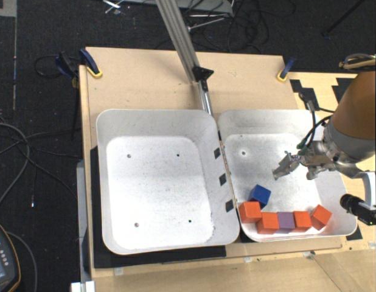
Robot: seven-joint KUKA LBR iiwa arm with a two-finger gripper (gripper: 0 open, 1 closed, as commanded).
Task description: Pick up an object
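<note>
So the gripper (284,168) is hanging over the middle of the right bin (270,123) with nothing in it, and honestly I can't tell how it's set from this angle. The blocks are all bunched along the bin's near edge: a blue block (260,194), then a row of orange blocks (250,210) with a purple block (286,220) in it. Looks like the approach step to me; next it has to swing toward that cluster and drop onto one, probably the blue since it sits a bit apart.
</note>
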